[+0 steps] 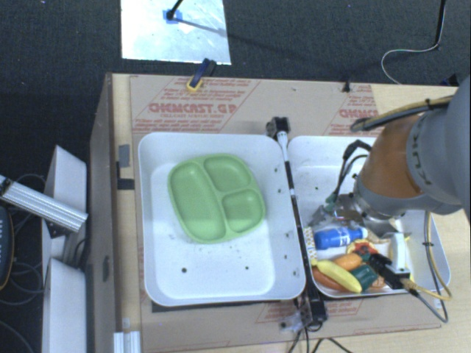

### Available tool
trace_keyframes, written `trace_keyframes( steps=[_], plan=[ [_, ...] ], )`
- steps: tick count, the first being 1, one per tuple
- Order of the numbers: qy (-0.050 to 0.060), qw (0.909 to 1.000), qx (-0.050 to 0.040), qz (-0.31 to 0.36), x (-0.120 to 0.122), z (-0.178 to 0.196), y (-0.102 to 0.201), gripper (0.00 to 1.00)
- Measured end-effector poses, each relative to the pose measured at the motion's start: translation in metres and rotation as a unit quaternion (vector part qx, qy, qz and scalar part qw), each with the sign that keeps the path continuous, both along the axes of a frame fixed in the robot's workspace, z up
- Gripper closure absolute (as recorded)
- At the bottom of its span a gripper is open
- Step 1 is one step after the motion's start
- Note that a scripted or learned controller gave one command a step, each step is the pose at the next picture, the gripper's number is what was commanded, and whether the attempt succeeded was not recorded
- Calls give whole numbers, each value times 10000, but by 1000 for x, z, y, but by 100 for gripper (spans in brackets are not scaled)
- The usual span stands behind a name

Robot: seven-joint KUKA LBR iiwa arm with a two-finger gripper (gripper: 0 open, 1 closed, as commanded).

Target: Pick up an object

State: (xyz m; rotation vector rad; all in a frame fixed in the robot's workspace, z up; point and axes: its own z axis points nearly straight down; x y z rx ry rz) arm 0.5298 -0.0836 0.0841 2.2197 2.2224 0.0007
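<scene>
The arm (412, 160) runs off the right edge and covers much of the right bin (316, 153), hiding its far right wall. The gripper (346, 215) sits under the wrist, its fingers too obscured to read. Small toys (349, 267) crowd the bin's near corner, overlapping, several too small to identify

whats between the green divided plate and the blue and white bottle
In the camera view, the dark divider strip where both white bins meet lies between the green divided plate and the blue and white bottle.
</scene>
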Motion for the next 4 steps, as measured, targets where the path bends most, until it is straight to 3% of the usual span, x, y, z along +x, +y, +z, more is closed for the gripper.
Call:
trace_keyframes(
  steps=[1,2,3,4],
  plan=[
    [-12,10000,1,4,1,11,0,100],
    [-13,10000,1,4,1,10,0,0],
    [-20,10000,3,10,2,21,0,100],
    [-21,10000,4,10,2,21,0,0]
  ],
)
